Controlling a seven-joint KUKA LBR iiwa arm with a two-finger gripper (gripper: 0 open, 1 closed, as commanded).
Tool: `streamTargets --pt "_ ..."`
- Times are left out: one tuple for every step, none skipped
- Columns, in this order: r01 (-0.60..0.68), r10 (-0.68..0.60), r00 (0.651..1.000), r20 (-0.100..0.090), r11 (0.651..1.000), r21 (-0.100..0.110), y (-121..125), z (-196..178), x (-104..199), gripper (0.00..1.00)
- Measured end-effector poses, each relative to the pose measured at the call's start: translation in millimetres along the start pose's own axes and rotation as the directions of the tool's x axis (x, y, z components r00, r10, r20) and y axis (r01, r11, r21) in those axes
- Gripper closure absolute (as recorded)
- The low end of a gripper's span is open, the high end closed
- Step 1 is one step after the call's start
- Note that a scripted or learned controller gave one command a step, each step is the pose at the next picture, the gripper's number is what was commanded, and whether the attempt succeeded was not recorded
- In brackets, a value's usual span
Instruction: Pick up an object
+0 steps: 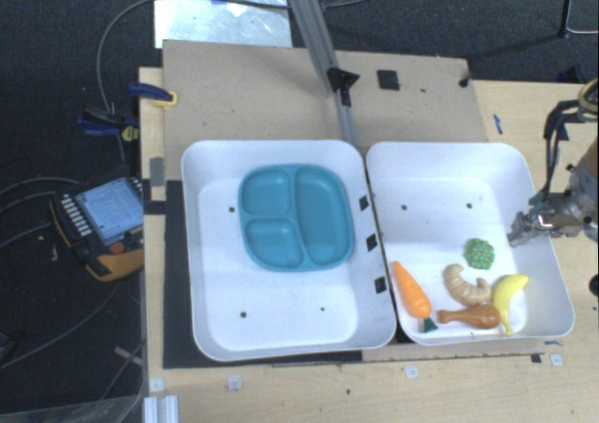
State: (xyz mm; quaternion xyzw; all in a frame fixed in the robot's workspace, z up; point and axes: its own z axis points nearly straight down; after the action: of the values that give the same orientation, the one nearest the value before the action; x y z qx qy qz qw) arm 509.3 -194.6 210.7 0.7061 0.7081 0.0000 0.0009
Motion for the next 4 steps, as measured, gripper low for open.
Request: streamTargets --pt "0.007 -0.007 1.000 -0.003 1.000 0.000 8.7 4.4 54.4 1.00" --pt "0.007 -0.007 1.000 -0.003 1.000 0.001 -1.2 -0.3 112.8 1.00" --pt "0.007 -0.007 1.000 -0.003 1.000 0.000 5.2 -1.7 158.0 1.00" --pt "0.009 -0.009 1.000 -0.004 1.000 -0.001 1.0 -15.1 215.3 1.00"
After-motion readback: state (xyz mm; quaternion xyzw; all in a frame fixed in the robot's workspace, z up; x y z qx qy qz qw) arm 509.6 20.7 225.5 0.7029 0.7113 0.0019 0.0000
